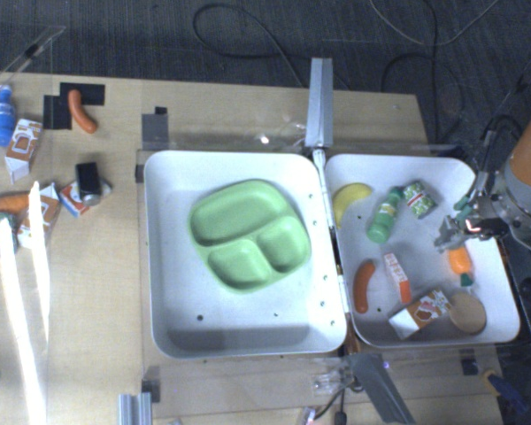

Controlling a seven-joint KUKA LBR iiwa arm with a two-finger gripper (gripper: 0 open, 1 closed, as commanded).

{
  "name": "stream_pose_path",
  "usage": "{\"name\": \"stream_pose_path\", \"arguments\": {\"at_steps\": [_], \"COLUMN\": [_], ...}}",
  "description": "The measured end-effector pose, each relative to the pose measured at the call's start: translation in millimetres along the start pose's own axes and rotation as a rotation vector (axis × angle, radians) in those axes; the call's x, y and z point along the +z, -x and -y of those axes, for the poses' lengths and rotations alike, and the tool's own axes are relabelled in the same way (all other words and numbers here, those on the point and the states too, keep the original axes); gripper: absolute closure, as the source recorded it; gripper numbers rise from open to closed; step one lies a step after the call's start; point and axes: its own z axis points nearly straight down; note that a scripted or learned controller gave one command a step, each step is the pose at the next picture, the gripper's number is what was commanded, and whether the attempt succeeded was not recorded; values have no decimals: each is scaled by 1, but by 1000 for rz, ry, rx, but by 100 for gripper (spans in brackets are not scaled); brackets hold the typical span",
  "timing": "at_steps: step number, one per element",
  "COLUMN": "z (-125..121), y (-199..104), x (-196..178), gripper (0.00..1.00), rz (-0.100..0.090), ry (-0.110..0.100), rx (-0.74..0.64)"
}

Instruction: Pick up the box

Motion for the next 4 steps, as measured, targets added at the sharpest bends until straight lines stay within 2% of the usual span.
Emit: {"name": "stream_pose_path", "arguments": {"at_steps": [1,2,3,4], "z": [-4,-4,-45,-24], "y": [-41,-41,-67,-67], "x": [-35,-35,86,85], "gripper": [100,0,0,0], "rz": [-1,0,-2,-2], "ry": [0,0,-6,-4], "rx": [58,58,74,94]}}
